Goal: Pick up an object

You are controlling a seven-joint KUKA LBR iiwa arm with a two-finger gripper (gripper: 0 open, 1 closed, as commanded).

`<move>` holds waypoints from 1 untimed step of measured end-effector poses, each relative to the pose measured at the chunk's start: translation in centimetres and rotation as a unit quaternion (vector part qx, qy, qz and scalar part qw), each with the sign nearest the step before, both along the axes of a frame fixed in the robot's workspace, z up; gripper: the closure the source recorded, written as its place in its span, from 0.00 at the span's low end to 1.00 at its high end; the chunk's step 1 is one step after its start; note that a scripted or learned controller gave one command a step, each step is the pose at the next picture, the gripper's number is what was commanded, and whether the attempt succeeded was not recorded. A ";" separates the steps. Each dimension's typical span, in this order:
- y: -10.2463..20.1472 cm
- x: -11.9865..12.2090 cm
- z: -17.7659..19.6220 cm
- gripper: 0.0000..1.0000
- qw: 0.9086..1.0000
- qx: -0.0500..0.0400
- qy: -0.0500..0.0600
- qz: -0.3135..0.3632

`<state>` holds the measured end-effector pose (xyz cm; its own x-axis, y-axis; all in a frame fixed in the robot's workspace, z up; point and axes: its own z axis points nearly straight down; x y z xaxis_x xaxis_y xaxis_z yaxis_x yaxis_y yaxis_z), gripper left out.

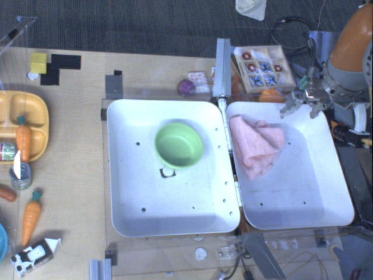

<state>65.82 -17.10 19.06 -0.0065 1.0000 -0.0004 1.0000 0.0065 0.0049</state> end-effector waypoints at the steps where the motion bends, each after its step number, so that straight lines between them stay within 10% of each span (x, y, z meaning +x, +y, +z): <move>1: -3.0 -2.1 -9.3 0.00 0.993 -0.002 -0.002 0.120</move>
